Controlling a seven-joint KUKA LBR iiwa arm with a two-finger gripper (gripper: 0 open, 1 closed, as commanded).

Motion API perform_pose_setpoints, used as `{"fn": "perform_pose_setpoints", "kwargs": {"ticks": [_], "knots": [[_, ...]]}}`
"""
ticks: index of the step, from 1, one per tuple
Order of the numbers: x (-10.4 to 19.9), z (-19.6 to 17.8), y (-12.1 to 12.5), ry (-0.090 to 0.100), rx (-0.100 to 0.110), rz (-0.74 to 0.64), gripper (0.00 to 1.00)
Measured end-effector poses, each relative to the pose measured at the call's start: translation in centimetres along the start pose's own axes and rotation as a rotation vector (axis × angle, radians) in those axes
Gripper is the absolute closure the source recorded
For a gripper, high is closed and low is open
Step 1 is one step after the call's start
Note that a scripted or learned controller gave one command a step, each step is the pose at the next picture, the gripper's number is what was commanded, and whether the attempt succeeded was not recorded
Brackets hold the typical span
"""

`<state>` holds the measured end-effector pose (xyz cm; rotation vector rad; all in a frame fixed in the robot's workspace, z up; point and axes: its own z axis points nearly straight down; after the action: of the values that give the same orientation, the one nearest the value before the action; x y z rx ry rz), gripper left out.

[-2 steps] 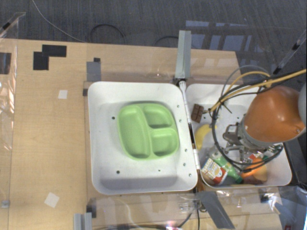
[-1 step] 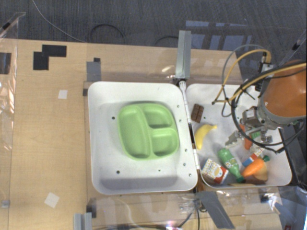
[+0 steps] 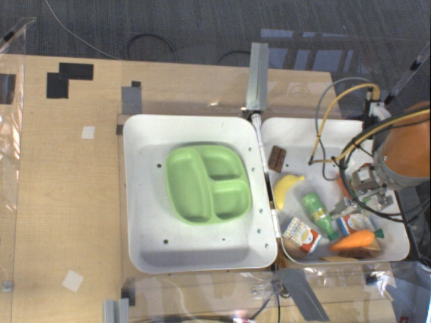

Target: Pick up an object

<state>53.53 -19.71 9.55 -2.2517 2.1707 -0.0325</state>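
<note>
While the gripper (image 3: 367, 188) is seen low over the right bin (image 3: 296, 140), its finger state cannot be told. A carrot (image 3: 353, 240), green bottle (image 3: 318, 213), banana (image 3: 285, 188) and small carton (image 3: 301, 235) are lying at lower right.

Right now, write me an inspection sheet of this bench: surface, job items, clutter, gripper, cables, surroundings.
Surface: wooden bench bearing a left bin and a right bin side by side.
Job's things: in the right bin, banana, green bottle, carrot, small carton, brown block.
Clutter: green divided plate in the left bin.
Gripper: gripper over the right bin's right side; finger state unclear.
Cables: yellow and black cables loop by the arm; a thin wire crosses the floor.
Surroundings: dark carpet beyond the bench.
</note>
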Motion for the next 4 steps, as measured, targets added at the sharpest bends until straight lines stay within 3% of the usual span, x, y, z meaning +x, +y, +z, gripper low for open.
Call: {"fn": "perform_pose_setpoints", "kwargs": {"ticks": [1, 2, 3, 4], "knots": [[-8.9, 0.1, 1.2, 0.001, 0.001, -0.328, 0.0], [-0.6, -8.7, -4.3, -0.005, -0.012, -0.158, 0.0], [-0.9, 0.7, -5.6, -0.007, -0.011, -0.357, 0.0], [-1.1, -0.6, -6.0, -0.01, -0.003, -0.351, 1.0]]}}
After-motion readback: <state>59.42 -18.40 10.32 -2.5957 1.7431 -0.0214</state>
